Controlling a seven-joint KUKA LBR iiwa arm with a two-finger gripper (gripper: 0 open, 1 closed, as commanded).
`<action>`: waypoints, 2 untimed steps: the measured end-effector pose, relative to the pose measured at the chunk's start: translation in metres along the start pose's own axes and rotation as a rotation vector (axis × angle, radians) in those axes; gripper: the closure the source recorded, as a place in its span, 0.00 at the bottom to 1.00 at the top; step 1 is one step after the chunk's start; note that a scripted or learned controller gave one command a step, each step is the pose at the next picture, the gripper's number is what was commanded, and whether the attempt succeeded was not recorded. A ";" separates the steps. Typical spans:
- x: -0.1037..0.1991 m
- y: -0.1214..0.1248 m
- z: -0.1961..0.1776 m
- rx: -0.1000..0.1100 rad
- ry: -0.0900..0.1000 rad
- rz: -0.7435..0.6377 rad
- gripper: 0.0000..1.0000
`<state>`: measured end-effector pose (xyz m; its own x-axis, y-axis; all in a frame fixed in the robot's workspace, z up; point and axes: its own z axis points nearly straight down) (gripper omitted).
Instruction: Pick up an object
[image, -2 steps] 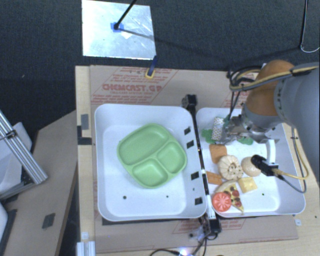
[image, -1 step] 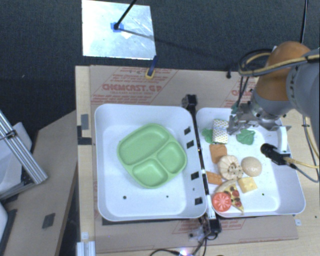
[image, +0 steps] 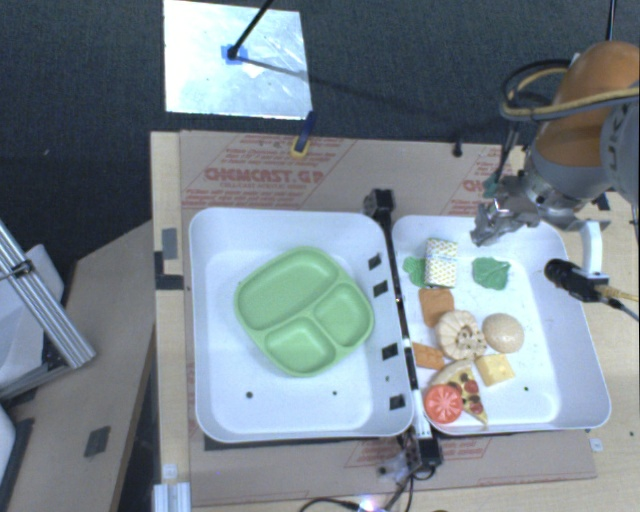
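Jaw state cannot be read from the camera view: the gripper (image: 484, 234) appears as a small grey mass, and you cannot tell whether it is spread or pressed together. No object is visible within it.

1. Locate the gripper over the far left part of the right bin (image: 560, 350), close to the bin's far rim.
2. Locate the candidate objects. All lie on the floor of the right bin:
   - a green leaf piece (image: 490, 271), nearest the gripper, just below it in the view;
   - a patterned packet (image: 441, 262), to the left of the leaf piece;
   - a small green piece (image: 413, 268), touching the packet's left side;
   - an orange block (image: 436, 303), just below the packet;
   - a ridged cream item (image: 459, 333), with a beige round item (image: 503, 332) beside it;
   - a yellow cube (image: 495, 370), just below the beige round item;
   - a small orange piece (image: 428, 355);
   - a pizza slice (image: 465, 385), with a red tomato (image: 443, 403) against it at the near rim.
3. Note the left bin (image: 215, 260). It holds a green divided plate (image: 303, 312), lying flat near its centre, well apart from the gripper.
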<state>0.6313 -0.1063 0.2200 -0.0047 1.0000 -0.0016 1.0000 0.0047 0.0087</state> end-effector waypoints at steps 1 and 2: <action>0.000 0.001 -0.005 0.005 0.001 0.000 1.00; 0.052 0.014 0.005 0.005 0.002 -0.004 1.00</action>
<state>0.6452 -0.0546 0.2154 -0.0092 1.0000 0.0006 1.0000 0.0092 0.0035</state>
